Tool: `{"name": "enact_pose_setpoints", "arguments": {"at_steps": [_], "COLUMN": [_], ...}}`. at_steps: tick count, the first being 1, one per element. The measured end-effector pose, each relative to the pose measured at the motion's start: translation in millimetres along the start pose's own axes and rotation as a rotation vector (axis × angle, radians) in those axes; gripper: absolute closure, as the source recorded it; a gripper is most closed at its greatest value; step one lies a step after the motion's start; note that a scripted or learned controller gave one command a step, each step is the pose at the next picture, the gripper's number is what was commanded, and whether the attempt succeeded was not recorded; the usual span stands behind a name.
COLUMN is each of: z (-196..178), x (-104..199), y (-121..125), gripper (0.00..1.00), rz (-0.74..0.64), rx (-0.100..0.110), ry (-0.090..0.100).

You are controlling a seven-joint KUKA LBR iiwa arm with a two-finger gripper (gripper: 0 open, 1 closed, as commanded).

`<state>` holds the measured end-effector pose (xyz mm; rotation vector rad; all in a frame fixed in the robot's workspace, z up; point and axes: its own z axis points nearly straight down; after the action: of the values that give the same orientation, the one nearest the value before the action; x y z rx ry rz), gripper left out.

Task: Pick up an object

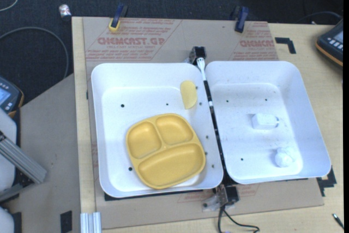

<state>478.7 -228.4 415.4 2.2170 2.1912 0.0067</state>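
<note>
While apart from other objects, the yellow tray (165, 151) lies in the left bin (103, 117).

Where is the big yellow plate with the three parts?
The yellow divided plate lies in the left bin, toward its near edge. A small yellow piece sits just beyond it, near the divider between the two bins.

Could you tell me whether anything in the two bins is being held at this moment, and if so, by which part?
Nothing is held. The yellow plastic divided plate and pale yellow flat piece lie in one bin, the white block and white ball in the other.
</note>
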Motion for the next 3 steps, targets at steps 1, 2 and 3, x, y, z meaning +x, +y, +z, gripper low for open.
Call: {"name": "enact_pose_setpoints", "arguments": {"at_steps": [1,2,3], "z": [-112,-115,-122], "x": [84,79,149], "y": [20,19,16], "gripper": [0.00,1.00,1.00], "rz": [-0.022,-0.013,-0.020], "rx": [0.003,0.013,0.015], "ry": [0.011,0.011,0.015]}}
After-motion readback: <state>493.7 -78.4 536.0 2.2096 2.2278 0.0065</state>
